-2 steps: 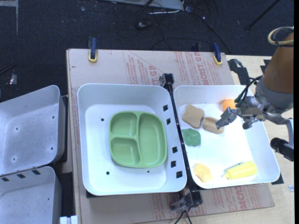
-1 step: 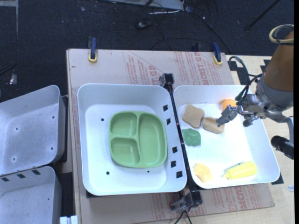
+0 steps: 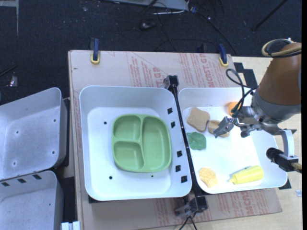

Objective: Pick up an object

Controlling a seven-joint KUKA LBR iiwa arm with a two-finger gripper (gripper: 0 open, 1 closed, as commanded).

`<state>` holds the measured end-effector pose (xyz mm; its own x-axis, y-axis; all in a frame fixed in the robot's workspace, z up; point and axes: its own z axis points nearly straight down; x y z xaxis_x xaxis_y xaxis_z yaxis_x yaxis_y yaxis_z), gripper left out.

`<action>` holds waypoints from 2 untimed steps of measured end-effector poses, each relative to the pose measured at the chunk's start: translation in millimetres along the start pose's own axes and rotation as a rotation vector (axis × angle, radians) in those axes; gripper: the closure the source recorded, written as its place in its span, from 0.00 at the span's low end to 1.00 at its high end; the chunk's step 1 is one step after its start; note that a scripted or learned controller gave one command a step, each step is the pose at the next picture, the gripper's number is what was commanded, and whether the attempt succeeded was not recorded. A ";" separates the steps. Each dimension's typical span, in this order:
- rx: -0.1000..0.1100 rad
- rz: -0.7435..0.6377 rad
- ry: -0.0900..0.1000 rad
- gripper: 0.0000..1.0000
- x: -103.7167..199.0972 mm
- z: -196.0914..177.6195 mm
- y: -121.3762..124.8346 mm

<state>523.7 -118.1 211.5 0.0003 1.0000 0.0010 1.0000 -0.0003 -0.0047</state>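
Approach step, nothing lifted yet. Tool [image 3: 233, 126] over right bin [image 3: 242, 174], spread open and empty, just beside tan bread-like piece [image 3: 197, 118] (the nearest candidate). Next: centre over one object, descend, close squarely, lift.

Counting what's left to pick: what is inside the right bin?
In the right bin: a tan bread slice, a green leaf, a yellow bottle, a small yellow piece. The gripper partly covers a tan piece and an orange piece.
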 end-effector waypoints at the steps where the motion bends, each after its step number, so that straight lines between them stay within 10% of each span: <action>1: 0.001 0.000 0.001 0.00 9.0 59.9 -2.3; 2: 0.000 0.001 0.000 0.00 9.6 113.5 -2.9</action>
<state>520.3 -108.4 98.1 0.0011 1.0000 0.0011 1.0000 -0.0011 -0.0045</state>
